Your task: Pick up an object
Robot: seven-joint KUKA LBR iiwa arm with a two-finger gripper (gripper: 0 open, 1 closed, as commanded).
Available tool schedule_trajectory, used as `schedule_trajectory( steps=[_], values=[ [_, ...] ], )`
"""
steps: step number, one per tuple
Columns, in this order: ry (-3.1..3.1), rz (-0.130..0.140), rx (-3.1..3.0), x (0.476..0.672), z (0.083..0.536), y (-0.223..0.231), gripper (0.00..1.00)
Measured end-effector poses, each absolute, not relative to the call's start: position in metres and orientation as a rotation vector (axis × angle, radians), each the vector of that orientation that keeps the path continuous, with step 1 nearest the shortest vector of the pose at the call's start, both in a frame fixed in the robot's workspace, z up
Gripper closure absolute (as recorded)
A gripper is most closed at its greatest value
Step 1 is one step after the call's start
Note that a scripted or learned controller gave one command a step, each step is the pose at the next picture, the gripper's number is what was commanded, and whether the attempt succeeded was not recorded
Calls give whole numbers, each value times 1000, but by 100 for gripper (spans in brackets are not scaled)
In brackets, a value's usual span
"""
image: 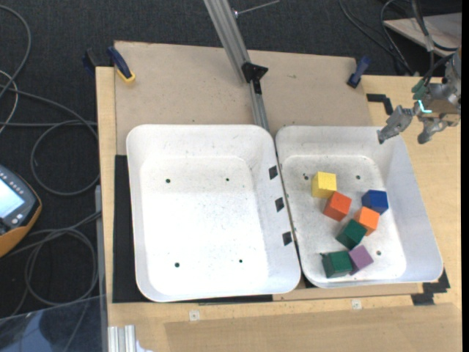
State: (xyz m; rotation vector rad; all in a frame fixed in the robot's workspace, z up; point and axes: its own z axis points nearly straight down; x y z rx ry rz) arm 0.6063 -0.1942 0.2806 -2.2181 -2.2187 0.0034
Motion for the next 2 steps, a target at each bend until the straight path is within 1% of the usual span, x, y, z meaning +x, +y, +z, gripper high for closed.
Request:
schedule_trajectory(
  steps=[1,2],
  values=[
    [-2223,1,-2220,607,283,-194,0],
    [-2217,6,-2219,603,224,-202,0]
  ],
)
